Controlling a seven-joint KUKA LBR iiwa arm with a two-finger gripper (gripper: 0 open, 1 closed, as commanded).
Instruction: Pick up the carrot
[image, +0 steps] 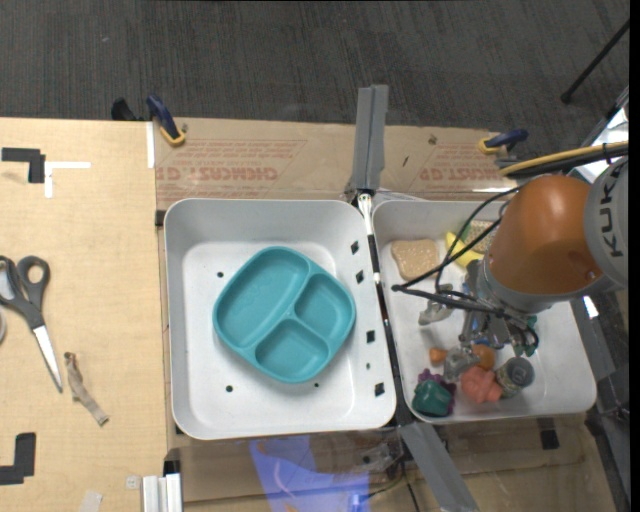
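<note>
Overhead view of the bench. The arm (545, 235), grey with an orange band, reaches in from the right and stands over the right bin (570, 400). The gripper (487, 340) points down into this bin; cables and the wrist cover much of it, so how far it is open, and whether it has hold of anything, cannot be told. A small orange piece, apparently the carrot (484, 353), lies right at the gripper tip; contact cannot be confirmed. A second small orange bit (437, 354) lies just left of the gripper. Below the gripper, toward the near wall, rest a pink lump (480, 385), a dark green toy (433, 398) with a purple top, and a grey round piece (517, 374). Beyond the gripper, toward the far wall, lies a tan slice of bread (415, 257) beside a yellow item (462, 245). Well to the left of the gripper, the left bin (190, 330) holds a teal divided plate (285, 314). Farther left, scissors (32, 310) lie on the cardboard.
</note>
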